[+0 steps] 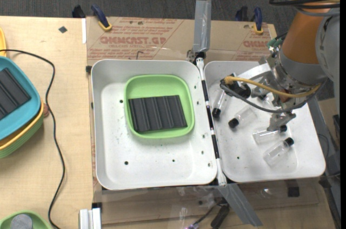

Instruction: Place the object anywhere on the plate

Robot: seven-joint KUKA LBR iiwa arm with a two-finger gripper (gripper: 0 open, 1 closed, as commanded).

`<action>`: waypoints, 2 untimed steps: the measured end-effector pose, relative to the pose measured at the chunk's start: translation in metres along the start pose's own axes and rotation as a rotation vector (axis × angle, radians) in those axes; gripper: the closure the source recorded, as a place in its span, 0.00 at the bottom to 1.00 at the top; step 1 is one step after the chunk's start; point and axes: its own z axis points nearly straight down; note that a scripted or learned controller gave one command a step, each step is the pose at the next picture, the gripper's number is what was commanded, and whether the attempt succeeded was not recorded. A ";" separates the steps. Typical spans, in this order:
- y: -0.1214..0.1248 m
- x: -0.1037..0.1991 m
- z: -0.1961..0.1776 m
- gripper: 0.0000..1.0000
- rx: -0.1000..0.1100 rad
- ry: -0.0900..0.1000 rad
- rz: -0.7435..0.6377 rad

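Hand (279, 124) low among clear vials (274, 153), fingers indistinct, green plate (158, 87) apart

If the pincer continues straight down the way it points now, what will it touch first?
Most likely one of the clear vials lying on the floor of the right bin just under the pincer. Depth is hard to judge from this slanted view, so it might meet bare bin floor beside the vial instead.

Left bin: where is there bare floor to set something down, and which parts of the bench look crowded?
In the left bin, bare floor runs along the left wall beside the green plate and across the whole near strip below it. The plate carries a dark ribbed block, leaving only its rim free. The right bin is crowded: small clear vials scattered beneath the gripper.
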 end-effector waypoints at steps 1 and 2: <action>0.037 -0.005 0.035 0.00 0.001 -0.002 0.000; 0.097 -0.017 0.057 0.00 0.002 -0.002 -0.004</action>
